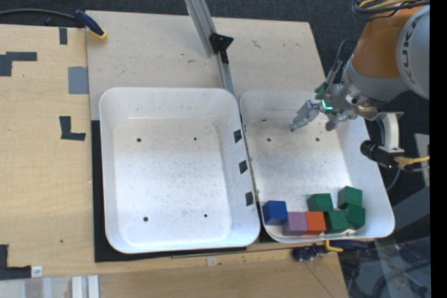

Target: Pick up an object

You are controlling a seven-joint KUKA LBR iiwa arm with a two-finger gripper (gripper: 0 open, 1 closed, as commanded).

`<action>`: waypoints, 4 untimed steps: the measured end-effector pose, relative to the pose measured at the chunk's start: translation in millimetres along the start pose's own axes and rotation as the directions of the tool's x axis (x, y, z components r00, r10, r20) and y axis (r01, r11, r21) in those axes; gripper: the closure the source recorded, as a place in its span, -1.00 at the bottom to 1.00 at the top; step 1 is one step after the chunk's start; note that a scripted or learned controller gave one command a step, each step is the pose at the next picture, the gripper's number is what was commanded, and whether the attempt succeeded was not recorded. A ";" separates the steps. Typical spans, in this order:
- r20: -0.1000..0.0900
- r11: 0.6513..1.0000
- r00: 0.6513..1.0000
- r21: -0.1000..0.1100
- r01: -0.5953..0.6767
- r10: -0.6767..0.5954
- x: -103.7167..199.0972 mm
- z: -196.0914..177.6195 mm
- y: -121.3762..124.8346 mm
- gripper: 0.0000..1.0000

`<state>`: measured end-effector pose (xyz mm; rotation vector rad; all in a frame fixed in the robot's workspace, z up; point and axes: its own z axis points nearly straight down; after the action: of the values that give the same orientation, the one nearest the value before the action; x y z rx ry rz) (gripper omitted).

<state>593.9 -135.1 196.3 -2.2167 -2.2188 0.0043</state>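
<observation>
Gripper (314,118) spread, holding nothing | blocks (318,213) well apart, right bin's (293,157) near end

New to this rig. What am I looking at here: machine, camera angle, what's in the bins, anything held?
One fixed camera looks down at a slant on a bench with two shallow white bins. The grey and orange arm reaches in from the right; its gripper hangs over the far part of the right bin, with nothing visible between its fingers. Small blocks cluster at that bin's near edge: a blue block, a purple block, an orange block and several green blocks. The left bin sits alongside.
</observation>
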 end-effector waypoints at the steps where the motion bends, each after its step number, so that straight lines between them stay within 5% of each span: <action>1: 0.001 1.000 1.000 -0.004 0.001 -0.001 0.1 -2.4 1.0 -1.00; 3: 0.002 1.000 1.000 0.001 0.000 0.000 -3.1 99.6 -7.9 -1.00; 4: 0.001 1.000 1.000 -0.003 0.002 -0.002 -2.0 86.3 -6.5 1.00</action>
<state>586.9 -136.9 110.0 -2.2169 -2.2228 0.0016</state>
